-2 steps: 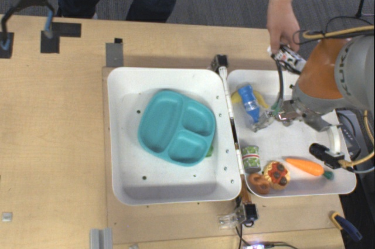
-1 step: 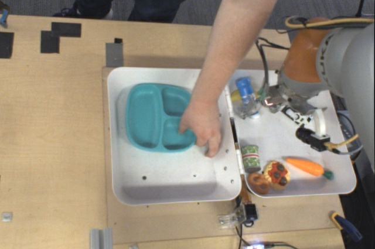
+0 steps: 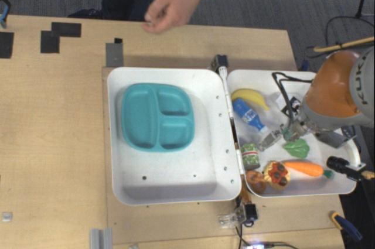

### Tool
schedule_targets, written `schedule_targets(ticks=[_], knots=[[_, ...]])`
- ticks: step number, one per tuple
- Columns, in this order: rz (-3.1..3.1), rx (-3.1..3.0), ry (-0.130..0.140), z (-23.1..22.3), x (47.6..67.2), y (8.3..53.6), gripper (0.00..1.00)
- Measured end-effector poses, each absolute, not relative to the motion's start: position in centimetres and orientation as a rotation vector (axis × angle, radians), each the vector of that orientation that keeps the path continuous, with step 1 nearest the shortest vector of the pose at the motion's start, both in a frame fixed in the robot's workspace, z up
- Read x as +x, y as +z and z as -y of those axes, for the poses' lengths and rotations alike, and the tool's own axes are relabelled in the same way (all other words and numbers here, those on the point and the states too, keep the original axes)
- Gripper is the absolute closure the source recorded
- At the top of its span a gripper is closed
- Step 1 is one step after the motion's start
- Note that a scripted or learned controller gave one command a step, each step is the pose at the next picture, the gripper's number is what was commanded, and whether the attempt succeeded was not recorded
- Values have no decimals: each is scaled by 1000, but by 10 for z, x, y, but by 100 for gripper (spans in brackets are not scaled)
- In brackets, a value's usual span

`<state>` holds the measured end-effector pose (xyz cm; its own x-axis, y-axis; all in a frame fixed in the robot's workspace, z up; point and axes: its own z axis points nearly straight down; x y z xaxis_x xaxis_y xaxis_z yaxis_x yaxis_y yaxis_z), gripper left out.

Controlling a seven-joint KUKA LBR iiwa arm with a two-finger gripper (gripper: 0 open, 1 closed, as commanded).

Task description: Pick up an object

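Observation:
The right bin [image 3: 304,193] holds a yellow banana [image 3: 251,96], a blue bottle [image 3: 247,114], a small green can [image 3: 250,156], an orange carrot [image 3: 303,169], a green leafy piece [image 3: 296,148], a yellow and red toy [image 3: 276,175] and a brown piece [image 3: 255,181]. My gripper [image 3: 274,137] hangs low in the middle of this bin, between the bottle and the green leafy piece, just above and right of the can. I see nothing held in it.
In the left bin [image 3: 176,186] lies a teal divided plate [image 3: 157,116]. A person's hand [image 3: 169,7] reaches over the bench's far edge. The arm's orange band [image 3: 329,89] covers the right bin's far right part.

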<state>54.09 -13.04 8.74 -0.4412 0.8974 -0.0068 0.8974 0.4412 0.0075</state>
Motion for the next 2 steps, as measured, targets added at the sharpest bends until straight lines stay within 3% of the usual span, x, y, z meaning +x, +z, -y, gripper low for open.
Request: schedule_targets(ticks=[1,2], knots=[[-2844,1319,5,108,618,86,0],[-2711,1579,4,87,646,86,0]])
